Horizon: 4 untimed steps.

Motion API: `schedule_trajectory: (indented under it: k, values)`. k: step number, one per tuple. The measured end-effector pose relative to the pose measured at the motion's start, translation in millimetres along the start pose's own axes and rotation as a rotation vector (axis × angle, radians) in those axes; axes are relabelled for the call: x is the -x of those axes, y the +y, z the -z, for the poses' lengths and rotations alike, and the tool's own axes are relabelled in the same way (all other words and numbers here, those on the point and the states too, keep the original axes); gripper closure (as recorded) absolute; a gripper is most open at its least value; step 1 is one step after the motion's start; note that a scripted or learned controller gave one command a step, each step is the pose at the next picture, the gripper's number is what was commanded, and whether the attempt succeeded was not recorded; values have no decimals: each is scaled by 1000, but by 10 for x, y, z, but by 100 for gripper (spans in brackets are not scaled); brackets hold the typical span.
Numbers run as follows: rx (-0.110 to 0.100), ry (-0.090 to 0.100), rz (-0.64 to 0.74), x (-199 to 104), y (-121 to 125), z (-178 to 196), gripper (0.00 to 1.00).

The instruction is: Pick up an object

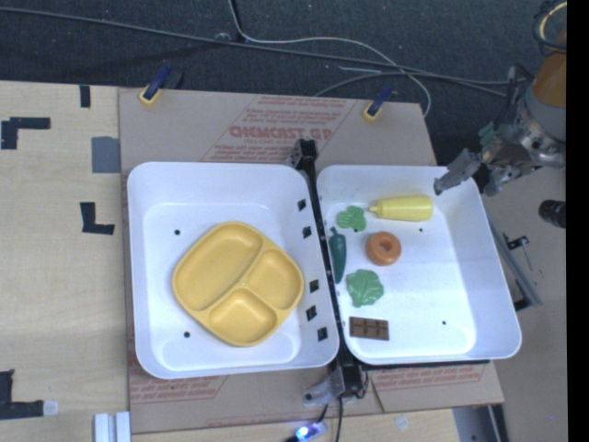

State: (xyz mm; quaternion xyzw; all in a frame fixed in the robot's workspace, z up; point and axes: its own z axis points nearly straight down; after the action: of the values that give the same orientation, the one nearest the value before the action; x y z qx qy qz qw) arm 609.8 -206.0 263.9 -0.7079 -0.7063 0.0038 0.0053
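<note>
Yellow bottle (402,209) lengthwise left-right, cap seemingly left.

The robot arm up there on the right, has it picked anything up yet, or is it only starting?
Nothing looks done yet. The hand is over the right bin's top right corner, with nothing visibly in it. Every item lies in that bin: the yellow bottle, donut, green pepper, two leafy greens and chocolate bar. The yellow plate sits in the left bin. The whole pick remains.
</note>
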Motion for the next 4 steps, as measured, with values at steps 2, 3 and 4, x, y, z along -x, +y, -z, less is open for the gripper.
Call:
schedule_trajectory:
  k: [2,3,4]
  values:
    - [6,-3,3,46,52,-553,0]
    - [5,-3,3,45,72,-1201,0]
    - [6,-3,4,39,64,-1744,0]
